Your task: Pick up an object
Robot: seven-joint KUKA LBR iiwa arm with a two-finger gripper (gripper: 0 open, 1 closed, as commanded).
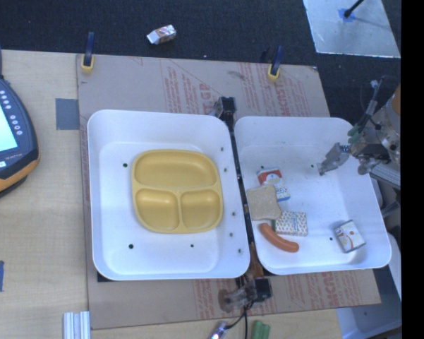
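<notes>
- The pincer (pixel 336 157) hangs over the right bin (pixel 307 136), up and to the right of the toast slice (pixel 263 203); whether it is spread or pressed together I cannot tell, and nothing shows in it.
- The likely picks crowd together: a small carton (pixel 274 183), a patterned packet (pixel 291 223) and a sausage (pixel 279 238) sit against or just beside the toast slice.
- Risk: coming down on that cluster could nudge neighbours aside or catch an edge and slip.
- A boxed item (pixel 348 236), well right of the toast slice, hugs the bin wall, which could block one finger.
- The bench (pixel 35 260) is pale wood under cardboard (pixel 197 83); dark floor lies beyond.
</notes>
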